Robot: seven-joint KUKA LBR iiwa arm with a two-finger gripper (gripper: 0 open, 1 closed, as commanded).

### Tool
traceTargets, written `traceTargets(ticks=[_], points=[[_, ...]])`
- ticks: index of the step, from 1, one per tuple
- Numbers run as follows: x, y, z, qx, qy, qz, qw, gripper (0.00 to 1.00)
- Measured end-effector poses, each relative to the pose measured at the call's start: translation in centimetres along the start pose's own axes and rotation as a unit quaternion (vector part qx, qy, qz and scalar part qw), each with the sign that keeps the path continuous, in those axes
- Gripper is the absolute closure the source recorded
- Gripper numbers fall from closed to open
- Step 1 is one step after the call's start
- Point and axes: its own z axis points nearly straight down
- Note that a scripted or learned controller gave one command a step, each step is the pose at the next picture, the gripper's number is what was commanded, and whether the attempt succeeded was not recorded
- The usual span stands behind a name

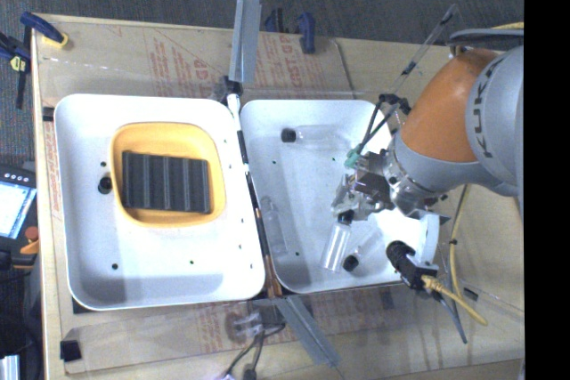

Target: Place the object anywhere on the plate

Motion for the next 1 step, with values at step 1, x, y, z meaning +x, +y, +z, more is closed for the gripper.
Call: traceTargets(ticks=[1], points=[[8.44,6.27,-5.26,-0.004,0.0,-0.046,0.9989,1.0]])
